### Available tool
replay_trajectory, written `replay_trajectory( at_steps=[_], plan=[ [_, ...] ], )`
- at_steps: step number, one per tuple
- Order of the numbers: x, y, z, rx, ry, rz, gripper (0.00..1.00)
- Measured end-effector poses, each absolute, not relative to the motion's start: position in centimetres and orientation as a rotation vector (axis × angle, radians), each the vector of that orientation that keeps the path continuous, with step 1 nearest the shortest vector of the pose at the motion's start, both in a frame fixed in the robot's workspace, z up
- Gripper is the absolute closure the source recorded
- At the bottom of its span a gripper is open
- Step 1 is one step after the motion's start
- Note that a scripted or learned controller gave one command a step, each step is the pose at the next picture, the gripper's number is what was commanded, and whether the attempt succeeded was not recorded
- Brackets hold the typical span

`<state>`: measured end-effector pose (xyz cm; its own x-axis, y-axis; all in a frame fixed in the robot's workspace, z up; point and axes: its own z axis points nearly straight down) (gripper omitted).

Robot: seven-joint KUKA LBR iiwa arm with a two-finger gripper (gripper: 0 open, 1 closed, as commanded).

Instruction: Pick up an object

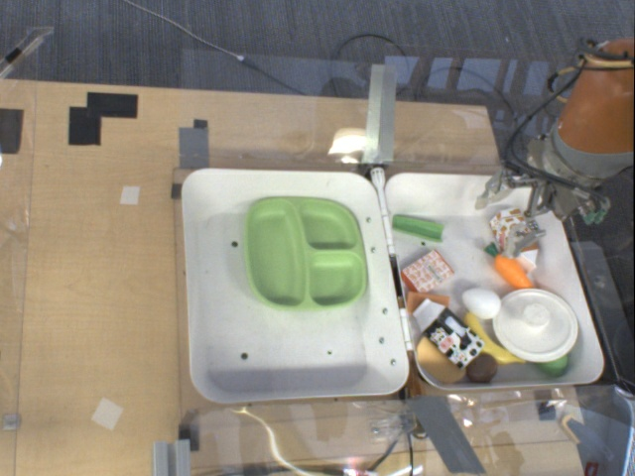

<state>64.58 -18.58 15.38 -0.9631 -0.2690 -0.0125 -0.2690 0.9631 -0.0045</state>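
Observation:
My gripper (518,204) hangs over the far right part of the right bin (585,310), below the orange-banded wrist (595,107). Its fingers stand open with nothing between them. Just under it lies a small white patterned carton (507,229), with an orange carrot (513,271) right in front of that. Also in this bin are a green stick (417,227), a red and white box (428,269), a white egg (481,300), a white bowl (536,323), a banana (493,348), a black and white cow-patterned piece (456,341) and a brown ball (481,368).
The left bin (213,325) holds a green divided plate (303,253). A metal post (381,107) stands at the back where the two bins meet. Cables (526,127) loop beside the wrist. Bare wooden bench (89,286) stretches to the left.

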Motion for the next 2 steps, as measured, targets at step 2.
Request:
replay_trajectory(
  at_steps=[2],
  plan=[
    [61.1,-20.6,8.8,-0.381,3.108,-0.005,0.0]
  ],
)
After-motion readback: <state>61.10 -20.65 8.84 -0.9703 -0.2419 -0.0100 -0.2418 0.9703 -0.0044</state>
